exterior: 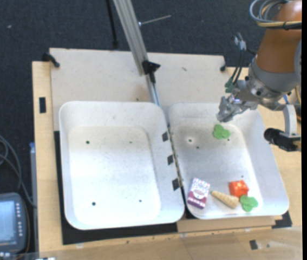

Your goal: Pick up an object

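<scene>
My gripper point(227, 114) hangs over the far part of the right bin point(261, 145), pointing down. Just below and in front of it lies a small green object point(221, 131) on the bin floor, apart from the fingertips. Along the bin's near edge lie a purple and white carton point(198, 193), a tan cone-shaped piece point(225, 199), a red block point(238, 188) and another green piece point(248, 202). Nothing shows between the fingers.
The left bin point(115, 161) sits beside the right one, parted by a ridge with dark clips point(170, 159). A slanted metal pole point(134, 34) rises from behind the bins. A screen device point(0, 223) lies off the bench at the lower left.
</scene>
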{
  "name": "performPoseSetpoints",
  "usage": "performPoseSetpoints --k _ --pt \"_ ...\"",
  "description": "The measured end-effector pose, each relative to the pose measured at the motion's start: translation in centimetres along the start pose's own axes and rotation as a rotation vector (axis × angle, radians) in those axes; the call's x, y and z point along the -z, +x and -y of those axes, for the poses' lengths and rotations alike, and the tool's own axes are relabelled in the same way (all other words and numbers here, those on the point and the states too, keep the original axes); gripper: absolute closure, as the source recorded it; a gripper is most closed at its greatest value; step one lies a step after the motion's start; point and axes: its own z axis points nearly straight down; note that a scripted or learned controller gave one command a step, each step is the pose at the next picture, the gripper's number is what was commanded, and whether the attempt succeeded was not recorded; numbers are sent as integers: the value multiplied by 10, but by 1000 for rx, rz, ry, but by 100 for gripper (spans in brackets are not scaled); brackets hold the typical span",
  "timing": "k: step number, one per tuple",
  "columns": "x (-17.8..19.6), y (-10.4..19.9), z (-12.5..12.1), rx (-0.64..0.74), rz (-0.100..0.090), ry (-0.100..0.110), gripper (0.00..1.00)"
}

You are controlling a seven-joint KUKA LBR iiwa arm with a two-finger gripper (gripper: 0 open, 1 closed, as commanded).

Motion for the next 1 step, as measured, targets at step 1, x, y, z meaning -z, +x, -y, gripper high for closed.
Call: performPoseSetpoints --k 1 --pt "-17 49 -7 0 0 2 100"
